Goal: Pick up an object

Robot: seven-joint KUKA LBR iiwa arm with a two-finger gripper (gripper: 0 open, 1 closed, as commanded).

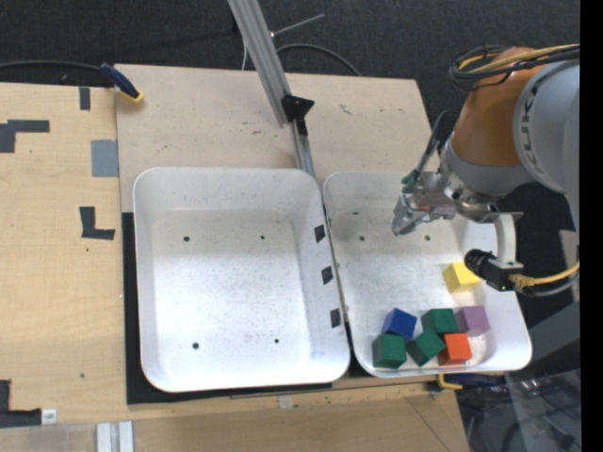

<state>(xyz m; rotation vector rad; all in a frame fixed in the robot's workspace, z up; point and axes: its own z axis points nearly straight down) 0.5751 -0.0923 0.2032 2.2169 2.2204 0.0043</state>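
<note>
My arm (528, 111) is grey with a broad orange band above the wrist. I see black and yellow cables looping along it, and a small silvery metal end effector (411, 213).

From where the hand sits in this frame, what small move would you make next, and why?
Probably shift the hand toward the near end of the right bin. It sits over bare floor at the far end, while the blocks cluster at the near edge: yellow block, blue block, green blocks, orange block.
</note>
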